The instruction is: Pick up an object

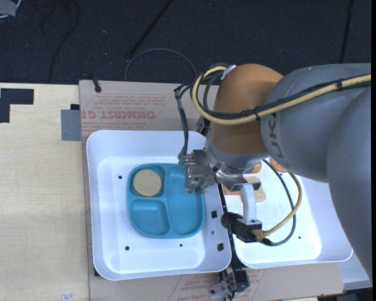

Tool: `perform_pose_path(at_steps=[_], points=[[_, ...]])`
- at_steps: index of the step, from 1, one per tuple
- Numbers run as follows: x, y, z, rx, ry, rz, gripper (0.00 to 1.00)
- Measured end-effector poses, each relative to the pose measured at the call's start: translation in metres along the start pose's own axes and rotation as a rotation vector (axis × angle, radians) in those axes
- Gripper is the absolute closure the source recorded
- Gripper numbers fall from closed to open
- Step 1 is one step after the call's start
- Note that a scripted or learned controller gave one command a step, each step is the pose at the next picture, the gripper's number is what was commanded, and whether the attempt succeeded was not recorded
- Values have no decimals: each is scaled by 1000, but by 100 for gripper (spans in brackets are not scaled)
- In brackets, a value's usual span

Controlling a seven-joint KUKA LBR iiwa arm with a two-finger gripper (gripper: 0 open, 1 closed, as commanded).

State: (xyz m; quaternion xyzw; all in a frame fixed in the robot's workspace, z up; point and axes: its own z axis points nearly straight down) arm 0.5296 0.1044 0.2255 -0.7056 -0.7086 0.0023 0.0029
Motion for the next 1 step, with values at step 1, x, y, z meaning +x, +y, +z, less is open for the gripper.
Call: perform_pose_path(at_steps=[1], points=[[-2, 1, -1, -2, -1, 3, 0]])
